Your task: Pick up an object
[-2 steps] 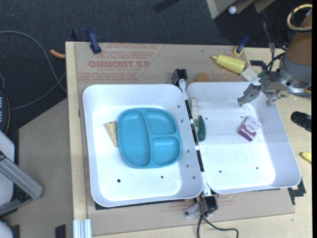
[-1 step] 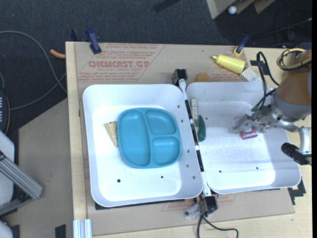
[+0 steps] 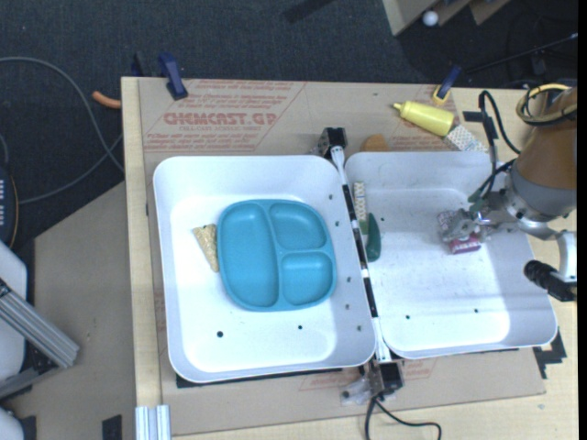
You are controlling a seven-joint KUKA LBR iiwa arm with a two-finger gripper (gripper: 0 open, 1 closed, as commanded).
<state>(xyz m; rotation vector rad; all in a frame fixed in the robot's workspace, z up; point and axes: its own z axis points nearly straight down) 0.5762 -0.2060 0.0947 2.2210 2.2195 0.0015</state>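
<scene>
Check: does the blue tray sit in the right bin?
No, the blue tray lies in the left bin, beside a tan wedge.

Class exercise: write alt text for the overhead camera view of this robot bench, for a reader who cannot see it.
A grey robot arm reaches from the right into the right white bin, its hand low over a small pinkish object. The left white bin holds a blue divided plate, with a tan wedge beside it.
</scene>
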